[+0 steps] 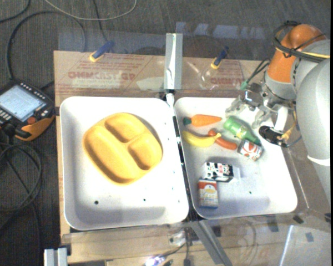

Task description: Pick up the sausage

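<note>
**Gripper hanging over right bin's far corner, sausage lying loose just below-left of it**

The arm is reaching in from the right, orange band showing above the wrist. The gripper is hovering over the far right part of the right bin. Can't tell how far the fingers are standing apart; the metal parts are blurring together from this angle, and nothing is showing between them.

Sausage, reddish and short, is lying on the bin floor down-left of the gripper, near it but not touching. It is sitting against the banana, which is curving further left of the tool. The carrot is lying left of the gripper, just above the banana. A green item is sitting just below-left of the gripper, right by the sausage's upper end. A small can is lying tilted directly below the tool, just right of the sausage.

Further below the gripper, toward the near side, a black-and-white carton and an orange box are sitting close together.

Well left of the tool, the left bin is holding a yellow divided plate. A pendant is resting far left, off the bench.
</note>
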Robot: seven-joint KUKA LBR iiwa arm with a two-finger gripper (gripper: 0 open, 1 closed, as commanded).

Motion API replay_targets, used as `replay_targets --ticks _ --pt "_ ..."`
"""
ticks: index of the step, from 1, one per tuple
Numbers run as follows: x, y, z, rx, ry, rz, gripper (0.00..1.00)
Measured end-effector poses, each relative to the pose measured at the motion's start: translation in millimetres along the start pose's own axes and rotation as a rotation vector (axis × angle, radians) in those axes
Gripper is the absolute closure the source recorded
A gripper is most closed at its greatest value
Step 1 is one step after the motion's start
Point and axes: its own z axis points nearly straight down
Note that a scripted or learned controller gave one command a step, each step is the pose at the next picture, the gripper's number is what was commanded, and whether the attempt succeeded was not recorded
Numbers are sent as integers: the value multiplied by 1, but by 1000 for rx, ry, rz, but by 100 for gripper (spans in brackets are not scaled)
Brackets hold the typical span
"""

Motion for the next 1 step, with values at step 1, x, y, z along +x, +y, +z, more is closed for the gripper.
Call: replay_targets --ticks 1 --pt "-9 -5 -36 0 -4 -261 0"
